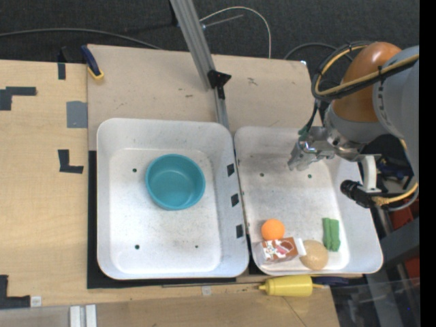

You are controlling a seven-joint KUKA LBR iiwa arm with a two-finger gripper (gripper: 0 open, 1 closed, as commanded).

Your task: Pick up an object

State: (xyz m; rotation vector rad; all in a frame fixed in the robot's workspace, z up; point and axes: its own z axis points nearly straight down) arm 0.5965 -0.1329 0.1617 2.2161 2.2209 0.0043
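The left bin [116,142] holds a teal bowl [175,181] near its middle. Along the near edge of the right bin [272,148] lie an orange ball [272,229], a red-and-white packet [279,249], a tan rounded object [314,255] and a green block [331,234]. My gripper [300,158] hangs over the far part of the right bin, well apart from those objects. Nothing shows between its fingers.
A yellow bottle [289,286] lies on the bench just outside the right bin's near edge. A grey metal pole [197,39] slants down to the gap between the bins. Cables [340,60] loop around the arm's orange band at the right.
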